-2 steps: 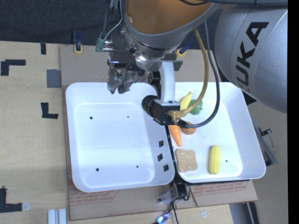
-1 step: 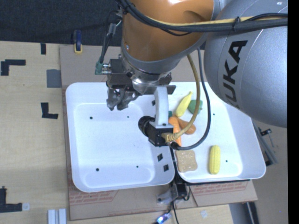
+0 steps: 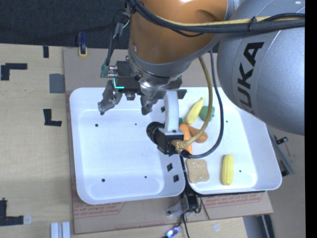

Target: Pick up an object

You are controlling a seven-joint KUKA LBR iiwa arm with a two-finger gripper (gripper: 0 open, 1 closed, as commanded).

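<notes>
Wooden bench (image 3: 29,148), right bin (image 3: 257,152) holding corn cob (image 3: 227,169), toast (image 3: 198,170), lemon (image 3: 194,111)

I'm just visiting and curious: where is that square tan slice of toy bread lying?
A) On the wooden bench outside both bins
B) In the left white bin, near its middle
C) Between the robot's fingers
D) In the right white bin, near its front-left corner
D: the square tan slice of toy bread lies flat on the floor of the right white bin, near its front-left corner, left of the yellow toy corn cob.

Grey KUKA-lettered arm (image 3: 267,58), orange band, black cables.
</notes>
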